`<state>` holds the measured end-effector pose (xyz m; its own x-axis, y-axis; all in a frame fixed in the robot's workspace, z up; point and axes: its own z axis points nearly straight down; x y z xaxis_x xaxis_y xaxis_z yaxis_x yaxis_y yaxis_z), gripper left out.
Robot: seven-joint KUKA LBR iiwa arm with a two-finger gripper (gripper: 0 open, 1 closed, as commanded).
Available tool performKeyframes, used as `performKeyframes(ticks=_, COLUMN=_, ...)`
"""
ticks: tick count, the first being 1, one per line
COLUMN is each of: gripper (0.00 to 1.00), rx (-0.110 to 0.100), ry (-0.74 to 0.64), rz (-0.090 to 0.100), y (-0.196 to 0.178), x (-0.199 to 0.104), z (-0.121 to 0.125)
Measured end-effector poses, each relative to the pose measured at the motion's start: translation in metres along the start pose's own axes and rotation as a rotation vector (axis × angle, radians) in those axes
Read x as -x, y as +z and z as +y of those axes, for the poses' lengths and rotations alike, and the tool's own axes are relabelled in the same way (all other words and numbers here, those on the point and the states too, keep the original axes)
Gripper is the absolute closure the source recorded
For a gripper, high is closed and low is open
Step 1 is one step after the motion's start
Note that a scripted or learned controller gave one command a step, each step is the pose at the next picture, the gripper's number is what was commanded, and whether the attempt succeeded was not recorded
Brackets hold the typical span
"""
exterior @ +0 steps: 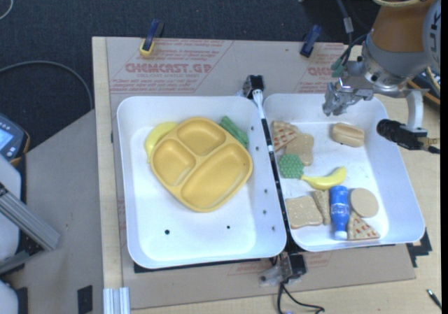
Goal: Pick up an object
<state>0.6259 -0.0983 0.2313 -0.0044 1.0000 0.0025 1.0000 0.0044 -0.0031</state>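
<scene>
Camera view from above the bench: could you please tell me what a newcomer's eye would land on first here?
Most striking is the yellow divided tray that takes up much of the left bin. Next comes the cluster of toy food in the right bin, with a yellow banana and a blue bottle near its middle. The pincer hangs over that bin's far edge, beside a bread roll.

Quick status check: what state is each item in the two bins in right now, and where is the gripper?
Gripper: above right bin's far edge, holding nothing.
Yellow tray: upright in left bin.
Bread roll: lying free, near gripper.
Banana: lying flat.
Blue bottle: on its side.
Right bin: holds the food items.
</scene>
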Motion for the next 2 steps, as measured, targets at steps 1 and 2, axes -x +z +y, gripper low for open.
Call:
performKeyframes(ticks=1, gripper=1.00, rx=-0.001, ry=0.001, rz=-0.001, y=0.017, x=-0.026, z=-0.005)
performKeyframes(ticks=2, gripper=1.00, rx=0.008, ry=0.003, rz=-0.003, y=-0.002, x=-0.023, z=0.004)
